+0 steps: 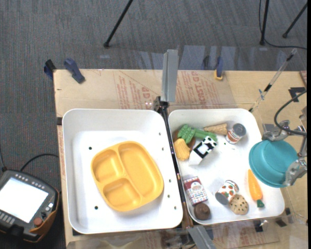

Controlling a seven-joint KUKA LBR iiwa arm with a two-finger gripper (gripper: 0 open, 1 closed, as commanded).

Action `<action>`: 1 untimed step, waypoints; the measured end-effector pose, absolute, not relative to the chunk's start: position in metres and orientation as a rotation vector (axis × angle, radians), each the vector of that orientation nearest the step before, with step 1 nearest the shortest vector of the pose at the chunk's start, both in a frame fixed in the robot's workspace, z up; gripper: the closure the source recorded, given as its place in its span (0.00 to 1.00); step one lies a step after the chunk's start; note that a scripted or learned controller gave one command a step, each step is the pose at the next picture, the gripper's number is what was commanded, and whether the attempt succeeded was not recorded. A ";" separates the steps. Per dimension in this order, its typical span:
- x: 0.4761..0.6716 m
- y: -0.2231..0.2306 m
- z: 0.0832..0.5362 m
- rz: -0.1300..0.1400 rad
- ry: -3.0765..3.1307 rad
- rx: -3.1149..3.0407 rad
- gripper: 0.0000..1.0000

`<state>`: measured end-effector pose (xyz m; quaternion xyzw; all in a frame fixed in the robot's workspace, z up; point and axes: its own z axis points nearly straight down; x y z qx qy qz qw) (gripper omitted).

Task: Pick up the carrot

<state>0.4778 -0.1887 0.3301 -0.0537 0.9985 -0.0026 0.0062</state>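
The carrot (254,187) is a small orange toy with a green stub at its near end. It lies in the right bin (247,115), close to the right wall and near the front corner, running roughly front to back. A teal bowl (272,162) sits tilted against the bin's right rim, just behind and right of the carrot and touching or nearly touching its far tip. A cookie (239,205) and a small printed can (227,191) lie just left of the carrot.
The right bin also holds corn (182,149), a green vegetable (189,133), a black-and-white carton (205,147), a tin (236,133), a red box (195,190) and a chocolate cupcake (201,210). A yellow divided plate (127,175) lies in the left bin (72,139). Cables and metal fittings (295,139) hang past the right rim.
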 end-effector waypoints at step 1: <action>0.481 -0.211 0.243 0.012 3.132 -0.342 1.00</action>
